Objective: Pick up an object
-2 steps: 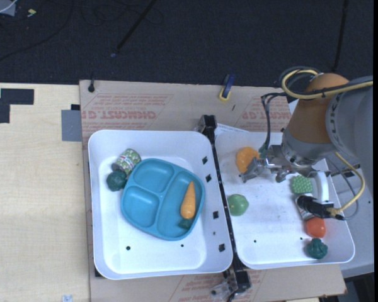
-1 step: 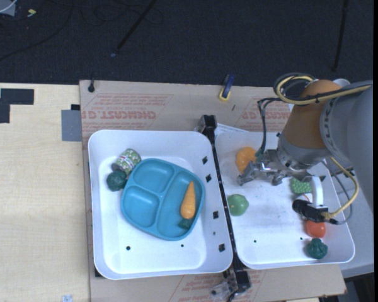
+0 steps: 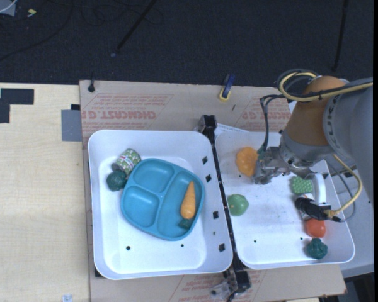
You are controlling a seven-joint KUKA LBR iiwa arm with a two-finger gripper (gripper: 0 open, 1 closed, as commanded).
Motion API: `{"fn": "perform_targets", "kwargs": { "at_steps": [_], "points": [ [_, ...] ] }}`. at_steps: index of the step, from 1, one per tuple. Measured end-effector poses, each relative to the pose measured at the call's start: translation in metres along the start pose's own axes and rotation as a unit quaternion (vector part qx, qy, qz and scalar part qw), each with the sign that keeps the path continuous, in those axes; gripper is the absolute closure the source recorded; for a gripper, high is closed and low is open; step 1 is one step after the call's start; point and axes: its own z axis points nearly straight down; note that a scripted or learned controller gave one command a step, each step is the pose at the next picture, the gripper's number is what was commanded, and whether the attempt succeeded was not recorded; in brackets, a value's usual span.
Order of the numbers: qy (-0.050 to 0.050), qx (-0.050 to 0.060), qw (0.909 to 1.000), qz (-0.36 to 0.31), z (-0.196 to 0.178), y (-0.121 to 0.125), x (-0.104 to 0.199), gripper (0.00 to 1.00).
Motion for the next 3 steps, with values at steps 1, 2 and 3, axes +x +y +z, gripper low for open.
{"fn": "perform_targets", "kwargs": {
  "at_steps": [1,2,3],
  "points": [
    [-0.001,-0.004,1.0000,-0.001,-0.063,-0.002,0.000,1.00],
    [-0.001,-0.003,1.0000,-0.003,-0.107,-0.002,0.006,1.00],
    [-0.001,-0.003,1.0000,-0.003,-0.132,-0.002,0.005,1.00]
  ]
}}
